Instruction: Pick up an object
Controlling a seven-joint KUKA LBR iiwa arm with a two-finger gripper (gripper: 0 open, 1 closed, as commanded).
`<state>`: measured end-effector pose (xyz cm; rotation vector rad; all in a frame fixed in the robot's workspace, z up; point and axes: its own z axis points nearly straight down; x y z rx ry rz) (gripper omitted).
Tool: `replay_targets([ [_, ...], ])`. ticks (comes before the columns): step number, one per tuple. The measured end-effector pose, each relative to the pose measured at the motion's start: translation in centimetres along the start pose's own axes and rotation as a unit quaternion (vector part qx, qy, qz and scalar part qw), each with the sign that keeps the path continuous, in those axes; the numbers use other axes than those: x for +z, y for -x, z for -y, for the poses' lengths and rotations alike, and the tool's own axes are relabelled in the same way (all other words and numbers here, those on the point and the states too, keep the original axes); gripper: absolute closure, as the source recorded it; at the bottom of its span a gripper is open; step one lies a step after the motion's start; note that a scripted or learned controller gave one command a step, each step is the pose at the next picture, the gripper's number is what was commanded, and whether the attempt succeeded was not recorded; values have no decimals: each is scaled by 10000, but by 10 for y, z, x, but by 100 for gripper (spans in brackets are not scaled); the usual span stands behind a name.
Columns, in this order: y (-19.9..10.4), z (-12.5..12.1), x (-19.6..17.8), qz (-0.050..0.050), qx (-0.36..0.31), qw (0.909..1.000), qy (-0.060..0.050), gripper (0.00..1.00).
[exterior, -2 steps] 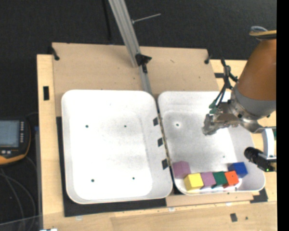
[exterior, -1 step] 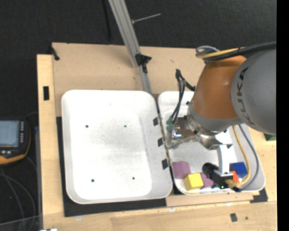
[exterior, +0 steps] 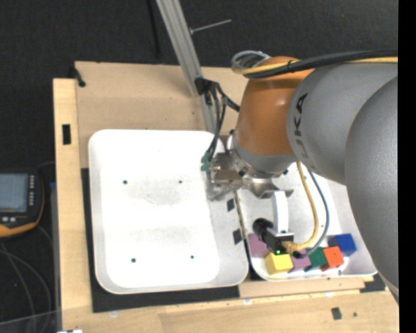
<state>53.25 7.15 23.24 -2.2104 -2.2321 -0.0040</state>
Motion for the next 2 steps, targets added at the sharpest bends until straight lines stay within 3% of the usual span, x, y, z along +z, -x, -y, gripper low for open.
replay_targets([
  [1,-3,48,38,11,59,10000,-40,100],
  [2,-3,46,36,8,97,10000,-5,0],
])
